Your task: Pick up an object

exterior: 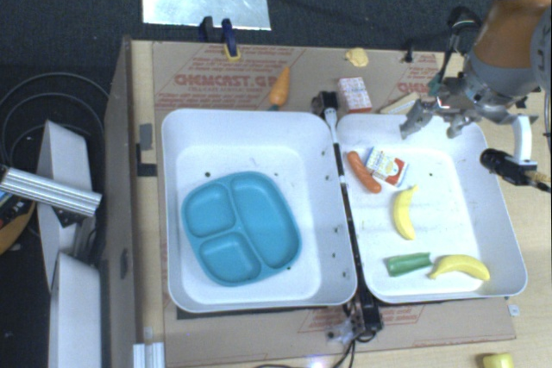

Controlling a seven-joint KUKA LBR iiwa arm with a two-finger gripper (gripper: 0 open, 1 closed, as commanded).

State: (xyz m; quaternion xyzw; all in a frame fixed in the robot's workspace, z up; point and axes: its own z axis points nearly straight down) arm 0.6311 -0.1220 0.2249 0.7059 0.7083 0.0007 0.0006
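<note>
My gripper (434, 124) hangs over the far edge of the right bin (496, 215), open, with nothing between its fingers. Below and left of it lie a small white, blue and red carton (385, 165) and an orange-red carrot (363, 171). A yellow banana (403, 212) lies mid-bin. Near the front are a green cylinder (406, 263) and a second banana (461, 267).
The left bin (194, 146) holds a blue divided plate (241, 226). Behind the bins on the cardboard lie an orange carrot (279, 87), a small pink box (354, 93) and a yellow scrap (357, 58). A blue clamp (217, 31) stands at the back edge.
</note>
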